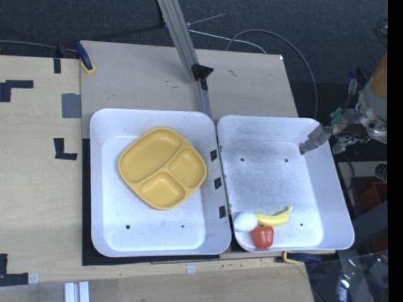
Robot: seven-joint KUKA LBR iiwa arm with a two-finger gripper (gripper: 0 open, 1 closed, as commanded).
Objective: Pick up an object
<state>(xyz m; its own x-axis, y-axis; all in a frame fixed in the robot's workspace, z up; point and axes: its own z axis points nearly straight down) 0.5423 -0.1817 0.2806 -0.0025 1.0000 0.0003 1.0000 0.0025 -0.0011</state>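
We see a yellow plate (162, 167) with three parts in the left bin (101, 187), then a white egg (245, 221), a red pepper (262, 236) and a yellow banana (275, 217) bunched together at the near edge of the right bin (327, 187), and the gripper (327, 137) over that bin's far right edge, its claw apart with nothing in it.

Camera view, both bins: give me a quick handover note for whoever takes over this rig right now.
Gripper: at the right bin's upper right rim, nothing seen between its fingers; open or shut is unclear.
Right bin: banana, white egg-shaped object and red pepper-like object, clustered at the near left corner.
Left bin: yellow divided plate.
Done: nothing picked up yet.
Left: move to an object, likely in the near cluster, grasp it and lift.
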